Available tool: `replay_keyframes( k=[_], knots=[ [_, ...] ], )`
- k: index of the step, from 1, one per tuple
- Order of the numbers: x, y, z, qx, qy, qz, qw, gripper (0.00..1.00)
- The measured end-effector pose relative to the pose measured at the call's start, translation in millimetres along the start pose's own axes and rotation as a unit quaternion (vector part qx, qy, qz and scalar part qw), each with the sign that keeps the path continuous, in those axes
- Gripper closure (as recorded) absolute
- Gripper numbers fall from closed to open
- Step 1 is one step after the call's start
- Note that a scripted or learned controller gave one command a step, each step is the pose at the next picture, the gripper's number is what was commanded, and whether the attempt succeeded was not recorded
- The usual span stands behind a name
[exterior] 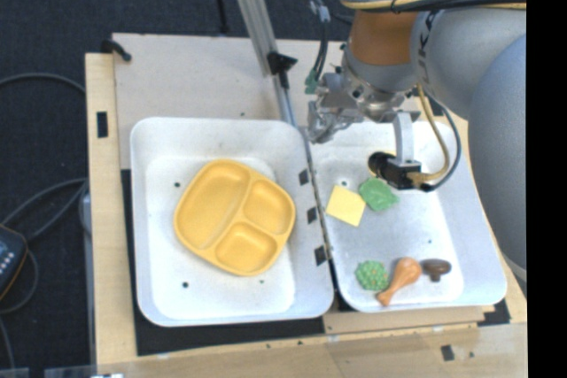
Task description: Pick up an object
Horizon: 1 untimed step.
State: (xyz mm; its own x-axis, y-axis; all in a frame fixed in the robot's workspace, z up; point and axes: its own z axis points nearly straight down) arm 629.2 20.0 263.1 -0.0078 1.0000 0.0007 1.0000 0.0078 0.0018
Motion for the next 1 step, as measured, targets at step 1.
replay_keyframes(
  k=[1],
  knots=[
    [53.5,20.3,16.9,0.001,0.0,0.0,1.0,1.0]
  ],
)
